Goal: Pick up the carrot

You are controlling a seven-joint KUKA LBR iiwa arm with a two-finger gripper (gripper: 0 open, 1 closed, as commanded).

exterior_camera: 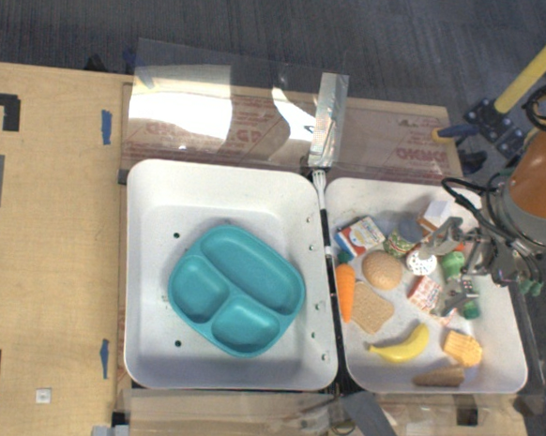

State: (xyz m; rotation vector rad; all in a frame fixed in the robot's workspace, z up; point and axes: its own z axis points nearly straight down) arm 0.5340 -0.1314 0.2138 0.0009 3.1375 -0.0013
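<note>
Nearest the camera, at the six o'clock edge of the right bin [511,367], lie a brown oblong piece [439,375], a yellow corn-like block [462,348] and a banana [401,346] curving up toward three o'clock. Just beyond the banana sits a tan slice of bread [371,309], and touching its nine o'clock side is the carrot [344,292]: it lies flat against the bin's left wall, its long axis running twelve to six, the darker stalk end toward twelve o'clock and the taper toward six. A beige egg-like ball [381,270] rests at about two o'clock from the carrot. Farther in are a small red-and-white carton [425,292], a blue-and-red printed packet [363,236] and a small can [401,245]; their print is too small to read. The tool [453,274] hangs over the middle-right of this bin, well apart from the carrot, among green pieces [454,265]; whether it is spread or closed, or has hold of anything, cannot be told. In the left bin [153,193] a teal divided plate [236,288] lies at centre. Beyond both bins a clear sheet [215,114] covers cardboard with faint red lettering, unreadable, on the tabletop [36,241].
</note>
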